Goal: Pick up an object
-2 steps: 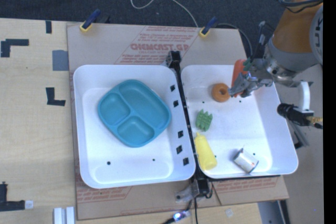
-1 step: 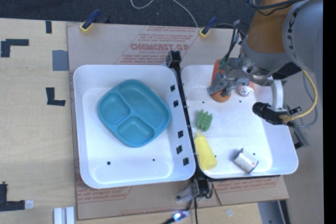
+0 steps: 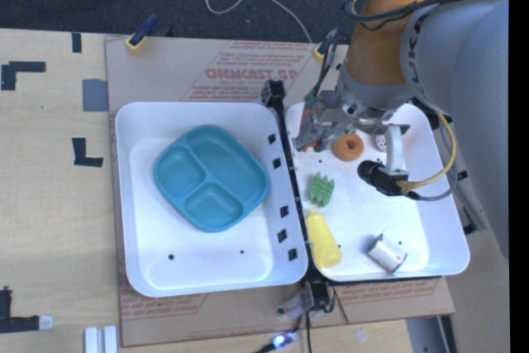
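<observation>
My gripper (image 3: 308,135) hangs low over the far left part of the right bin (image 3: 430,215), close to the divider between the bins. An orange ring (image 3: 348,147) lies just right of it. A green knobbly piece (image 3: 321,189) lies a little nearer the camera than the gripper. Further toward the front, a yellow bottle-shaped object (image 3: 323,239) rests along the bin's left wall. A small silver and white cylinder (image 3: 386,252) sits at the front right. The wrist hides what is directly under the gripper.
The left bin (image 3: 136,202) holds a blue divided plate (image 3: 212,176). A black plug with a yellow cable (image 3: 382,177) hangs from the arm over the right bin. The bulky grey and orange arm (image 3: 388,29) covers the bin's far right.
</observation>
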`<state>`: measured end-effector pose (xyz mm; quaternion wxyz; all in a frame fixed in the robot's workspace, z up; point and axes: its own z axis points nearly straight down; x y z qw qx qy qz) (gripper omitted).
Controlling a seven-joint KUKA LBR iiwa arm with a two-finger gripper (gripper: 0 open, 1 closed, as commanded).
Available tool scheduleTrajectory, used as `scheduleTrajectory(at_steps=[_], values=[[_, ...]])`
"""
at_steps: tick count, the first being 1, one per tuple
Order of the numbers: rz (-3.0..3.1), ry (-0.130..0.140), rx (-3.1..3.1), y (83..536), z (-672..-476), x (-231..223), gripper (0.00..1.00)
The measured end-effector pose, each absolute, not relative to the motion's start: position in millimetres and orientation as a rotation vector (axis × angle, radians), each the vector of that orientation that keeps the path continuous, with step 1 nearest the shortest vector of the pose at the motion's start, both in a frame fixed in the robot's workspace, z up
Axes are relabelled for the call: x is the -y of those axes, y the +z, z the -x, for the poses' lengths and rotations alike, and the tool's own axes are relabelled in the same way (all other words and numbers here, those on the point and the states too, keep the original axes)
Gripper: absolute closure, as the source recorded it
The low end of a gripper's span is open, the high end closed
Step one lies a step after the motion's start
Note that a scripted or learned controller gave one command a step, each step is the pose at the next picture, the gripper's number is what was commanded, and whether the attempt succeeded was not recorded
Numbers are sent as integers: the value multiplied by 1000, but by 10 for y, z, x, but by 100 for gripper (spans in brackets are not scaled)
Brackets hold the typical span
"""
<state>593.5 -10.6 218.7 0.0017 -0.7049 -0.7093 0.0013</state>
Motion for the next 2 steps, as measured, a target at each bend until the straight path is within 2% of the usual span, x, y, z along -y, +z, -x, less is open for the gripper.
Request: scheduleTrajectory(at_steps=[2], values=[[2213, 1, 2227, 2330, -6074, -900, 100]])
